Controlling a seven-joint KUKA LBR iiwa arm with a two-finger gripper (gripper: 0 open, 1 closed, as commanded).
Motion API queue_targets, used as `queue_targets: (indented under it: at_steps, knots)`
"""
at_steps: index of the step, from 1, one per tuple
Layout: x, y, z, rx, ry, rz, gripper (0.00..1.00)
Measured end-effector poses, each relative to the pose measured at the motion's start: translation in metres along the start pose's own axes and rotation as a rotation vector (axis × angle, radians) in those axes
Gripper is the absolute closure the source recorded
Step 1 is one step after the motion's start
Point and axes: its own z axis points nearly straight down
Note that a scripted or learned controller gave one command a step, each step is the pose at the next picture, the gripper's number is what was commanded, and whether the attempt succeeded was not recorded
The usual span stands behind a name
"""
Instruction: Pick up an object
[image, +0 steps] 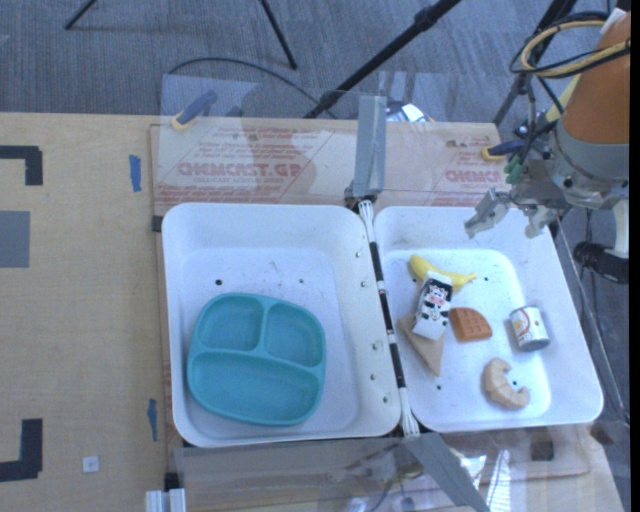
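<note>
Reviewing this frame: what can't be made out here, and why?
- Tool: small and blurred in the camera view; finger state unreadable.
- Arm: cut off by the top and right edges.
- Small can: label too small to read.
- Milk carton: lies over a wedge-shaped piece, hiding that piece's upper end.
- Clear sheet lettering: faint, partly washed out by glare.

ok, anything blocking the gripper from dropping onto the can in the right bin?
Nothing visible. The gripper hangs over the right bin's far edge, and the can lies apart from the waffle piece and croissant, with bare floor between.
</note>
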Motion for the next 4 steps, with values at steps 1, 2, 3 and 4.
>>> queue_targets:
  at_steps: [1,2,3,4]
  knots:
    - [0.024,-0.026,0.106,-0.001,0.0,-0.195,0.0]
    - [0.022,-0.04,0.147,-0.003,0.0,-0.211,0.0]
    - [0.008,0.05,0.167,0.007,0.0,-0.182,0.0]
    - [0.008,0.05,0.159,0.01,-0.001,-0.184,1.0]
